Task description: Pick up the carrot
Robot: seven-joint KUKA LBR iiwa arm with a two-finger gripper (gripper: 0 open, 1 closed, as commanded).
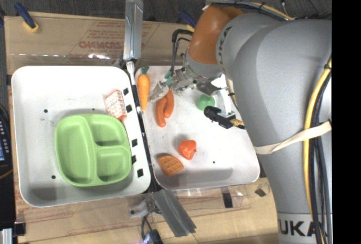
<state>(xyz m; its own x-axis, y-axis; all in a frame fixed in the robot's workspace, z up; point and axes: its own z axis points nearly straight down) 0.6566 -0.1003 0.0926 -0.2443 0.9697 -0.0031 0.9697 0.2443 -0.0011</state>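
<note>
One short shift left should center the claw (pixel 169 81), whose grip state I cannot tell, over the carrot (pixel 144 89) lying against the right bin's (pixel 240 172) left wall.

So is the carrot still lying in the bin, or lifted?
Lying in the bin. The carrot rests lengthwise along the right bin's left wall, with the gripper beside it, not around it.

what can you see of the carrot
The carrot is a smooth orange toy-like piece with a small green top, tapering to a point. It lies lengthwise, green end toward the far side, along the left wall of the right bin, beside the divider between the bins. The gripper is near it on the right, not holding it. A reddish sausage lies just right of its tip.
</note>
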